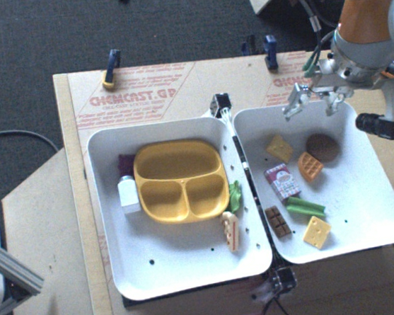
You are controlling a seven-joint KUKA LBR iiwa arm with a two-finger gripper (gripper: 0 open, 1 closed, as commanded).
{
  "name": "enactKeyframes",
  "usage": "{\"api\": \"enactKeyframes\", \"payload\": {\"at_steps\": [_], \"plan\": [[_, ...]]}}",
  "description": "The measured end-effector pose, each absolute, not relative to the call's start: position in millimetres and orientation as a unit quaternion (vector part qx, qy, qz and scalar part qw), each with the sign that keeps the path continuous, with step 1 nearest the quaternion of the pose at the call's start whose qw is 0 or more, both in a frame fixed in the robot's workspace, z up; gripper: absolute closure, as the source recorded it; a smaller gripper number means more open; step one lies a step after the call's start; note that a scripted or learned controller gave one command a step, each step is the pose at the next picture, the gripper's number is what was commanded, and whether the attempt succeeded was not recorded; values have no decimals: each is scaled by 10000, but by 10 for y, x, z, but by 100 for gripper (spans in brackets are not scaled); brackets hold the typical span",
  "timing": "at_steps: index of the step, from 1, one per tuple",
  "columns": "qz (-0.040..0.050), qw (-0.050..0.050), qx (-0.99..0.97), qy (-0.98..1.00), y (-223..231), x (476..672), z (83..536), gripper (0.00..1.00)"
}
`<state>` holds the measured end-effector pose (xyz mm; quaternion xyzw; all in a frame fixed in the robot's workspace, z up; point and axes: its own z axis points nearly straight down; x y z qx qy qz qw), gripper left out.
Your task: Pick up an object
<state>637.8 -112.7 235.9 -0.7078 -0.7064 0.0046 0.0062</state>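
My gripper (pixel 313 103) hangs open above the far edge of the right bin (pixel 382 187), with nothing between its fingers. Below it in that bin lie a tan cracker (pixel 278 148), a brown round cookie (pixel 322 148), an orange waffle (pixel 310 166), a red and white packet (pixel 282 181), a chocolate bar (pixel 277 222), a green bean pod (pixel 305 208) and a yellow cheese wedge (pixel 316 232). The cookie and cracker are the nearest to the gripper.
The left bin (pixel 125 269) holds a yellow divided plate (pixel 181 181), a white bottle (pixel 128 194), a purple item (pixel 126 162), a green piece (pixel 235 196) and a sandwich slice (pixel 231 230). Clamps (pixel 110 69) (pixel 270 50) stand on the board's far edge.
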Motion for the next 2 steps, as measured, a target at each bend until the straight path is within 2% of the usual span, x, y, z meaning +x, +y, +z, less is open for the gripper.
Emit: {"api": "enactKeyframes", "payload": {"at_steps": [1, 2], "plan": [[3, 6, -7071, -7071, -1127, 6402, 2441, 0], [15, 23, -7068, -7074, -1047, 6410, 1981, 0]]}}
